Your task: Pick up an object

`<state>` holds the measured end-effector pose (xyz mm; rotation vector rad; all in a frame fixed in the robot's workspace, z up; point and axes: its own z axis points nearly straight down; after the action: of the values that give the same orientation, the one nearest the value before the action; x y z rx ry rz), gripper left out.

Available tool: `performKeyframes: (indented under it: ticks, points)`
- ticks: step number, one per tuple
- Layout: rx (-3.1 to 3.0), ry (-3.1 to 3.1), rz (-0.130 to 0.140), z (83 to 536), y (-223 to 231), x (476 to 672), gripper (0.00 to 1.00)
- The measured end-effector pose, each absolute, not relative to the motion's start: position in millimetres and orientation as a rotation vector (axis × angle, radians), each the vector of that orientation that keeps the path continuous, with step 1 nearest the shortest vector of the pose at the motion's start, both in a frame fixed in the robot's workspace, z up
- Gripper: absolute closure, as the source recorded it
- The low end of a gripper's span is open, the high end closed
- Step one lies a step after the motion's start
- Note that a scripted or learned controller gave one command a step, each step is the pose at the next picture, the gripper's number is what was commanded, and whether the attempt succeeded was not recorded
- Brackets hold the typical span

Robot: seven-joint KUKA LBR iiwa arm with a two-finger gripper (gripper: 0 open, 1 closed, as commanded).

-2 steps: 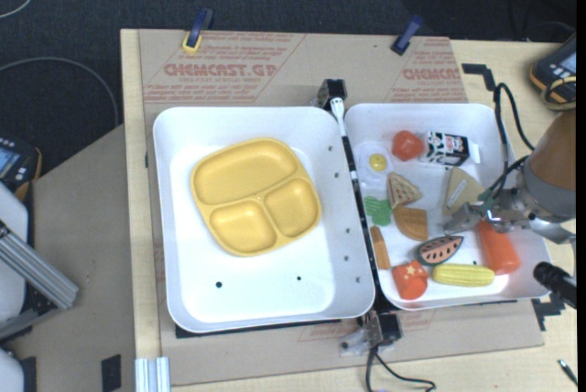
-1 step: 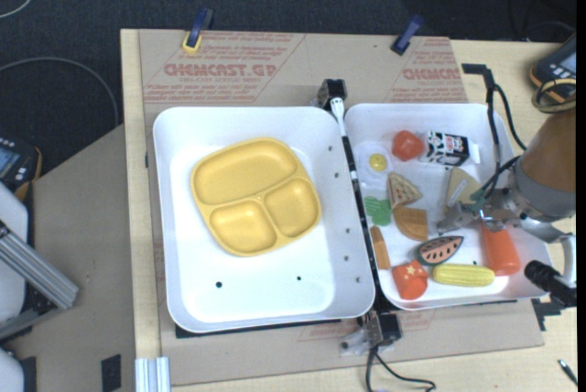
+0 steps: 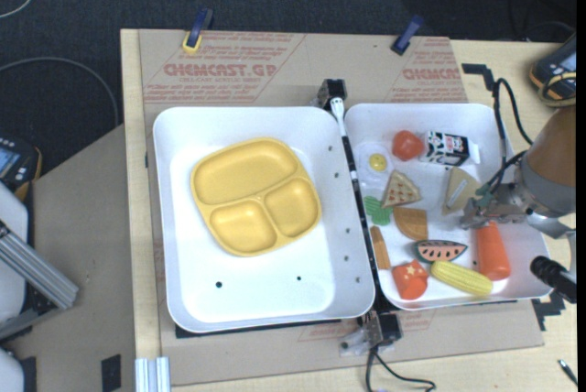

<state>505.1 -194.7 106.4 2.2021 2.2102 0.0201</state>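
Bench board [image 3: 302,60] printed "CHEMCAST GP"

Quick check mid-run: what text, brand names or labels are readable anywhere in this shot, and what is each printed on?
"CHEMCAST GP": red print on the brown board under the bins, behind the left bin.
Same red print repeats behind the right bin, cut off by it; only about "CHEMCAS" reads.
Fainter red lines above and below both prints: too blurred to read.
Black-and-white carton in the right bin: its markings are too small to read.
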Motion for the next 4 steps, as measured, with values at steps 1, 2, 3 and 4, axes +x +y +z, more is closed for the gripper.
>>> performKeyframes:
  ticks: [1,2,3,4]
  points:
    - [2.219,2.219,0.0,154,-198,497.0,1.0]
    - [2.216,2.218,0.003,198,-204,498.4,1.0]
    - [2.216,2.22,0.002,226,-204,499.4,1.0]
    - [2.214,2.224,0.003,228,-170,526.4,1.0]
